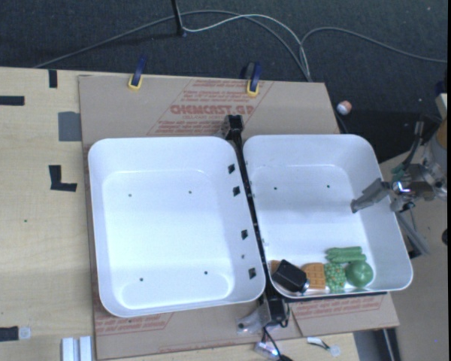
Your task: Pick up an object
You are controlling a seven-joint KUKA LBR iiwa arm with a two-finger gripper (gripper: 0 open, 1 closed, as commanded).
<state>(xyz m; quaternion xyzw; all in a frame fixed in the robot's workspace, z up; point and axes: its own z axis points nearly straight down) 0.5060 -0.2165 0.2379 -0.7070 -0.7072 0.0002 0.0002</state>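
Gripper [376,194] sits at the right bin's [316,156] right rim; can't tell its fingers' state, nothing seen held. Objs cluster in near corner: black block [290,275], orange piece [313,274], green toy [349,267]. Best aim for green toy's outer edge, w/ room clear of the wall.

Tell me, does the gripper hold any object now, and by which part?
Nothing is held: the gripper hangs over the right bin, apart from the objects.

The claw [364,199] reaches in from the right, one grey finger pointing left and slightly down
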